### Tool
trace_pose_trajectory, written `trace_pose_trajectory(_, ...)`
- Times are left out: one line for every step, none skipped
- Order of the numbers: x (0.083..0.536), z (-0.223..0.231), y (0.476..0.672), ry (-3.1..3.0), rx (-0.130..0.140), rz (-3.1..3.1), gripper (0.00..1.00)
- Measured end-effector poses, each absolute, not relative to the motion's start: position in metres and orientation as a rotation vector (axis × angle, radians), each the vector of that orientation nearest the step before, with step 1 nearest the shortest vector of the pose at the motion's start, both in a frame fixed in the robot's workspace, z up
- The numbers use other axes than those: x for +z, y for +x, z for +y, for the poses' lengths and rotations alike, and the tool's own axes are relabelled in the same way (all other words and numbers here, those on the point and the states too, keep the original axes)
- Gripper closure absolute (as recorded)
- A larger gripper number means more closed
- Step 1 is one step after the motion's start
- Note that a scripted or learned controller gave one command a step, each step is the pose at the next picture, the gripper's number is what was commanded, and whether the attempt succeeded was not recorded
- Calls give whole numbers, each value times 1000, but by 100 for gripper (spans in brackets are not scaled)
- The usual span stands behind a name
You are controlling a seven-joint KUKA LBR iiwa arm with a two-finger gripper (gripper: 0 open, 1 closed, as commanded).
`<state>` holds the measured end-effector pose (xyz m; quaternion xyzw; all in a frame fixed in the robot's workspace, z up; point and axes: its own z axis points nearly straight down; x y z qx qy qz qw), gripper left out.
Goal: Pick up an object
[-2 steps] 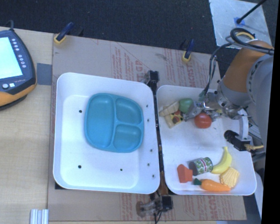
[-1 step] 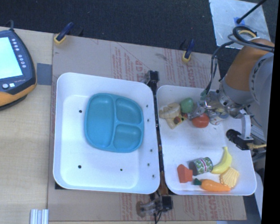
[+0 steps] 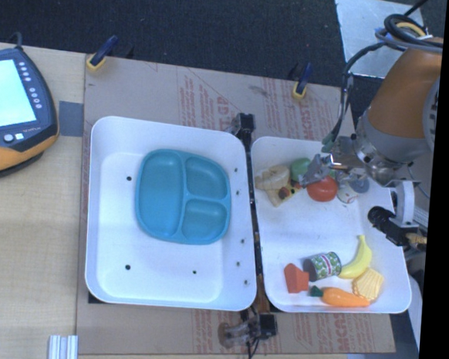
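**Operator:** Checking the gripper position: where does it stand, and why there?

**Manual:** You see the grey two-finger gripper (image 3: pixel 323 169) lowered into the far part of the right shallow white plastic bin (image 3: pixel 325 229), at the cluster of toys along that bin's far wall. Its tip sits just beside the round red toy tomato (image 3: pixel 323 190), with the green toy vegetable (image 3: pixel 299 170) on its other side and the tan toy bread piece (image 3: pixel 273 177) a little further left. Judge this as the approach to a grasp, since the task calls for any one object and this cluster is nearest the arm.

**Operator:** Is anything held?

**Manual:** You cannot tell whether the gripper is spread or pressed together; the wrist hides that. Nothing is visibly pinched.

**Operator:** And the other items?

**Manual:** Note the yellow toy banana (image 3: pixel 360 257), the green-labelled toy can (image 3: pixel 324 263), the orange toy carrot (image 3: pixel 343 298) and the yellow toy corn piece (image 3: pixel 369 284) lying together at the near corner, well apart from the gripper. The blue compartmented plastic tray (image 3: pixel 183 196) lies flat in the left shallow white plastic bin (image 3: pixel 105 227), likely as a drop site.
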<state>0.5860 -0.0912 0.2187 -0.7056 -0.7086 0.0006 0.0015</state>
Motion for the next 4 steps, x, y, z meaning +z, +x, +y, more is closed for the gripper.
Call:
trace_pose_trajectory(261, -31, 623, -2215, 4, -2224, 100)
trace_pose_trajectory(282, 24, 592, -2213, 4, -2223, 100)
trace_pose_trajectory(285, 34, 531, -2212, 5, -2226, 100)
trace_pose_trajectory(285, 86, 520, -2212, 8, -2226, 100)
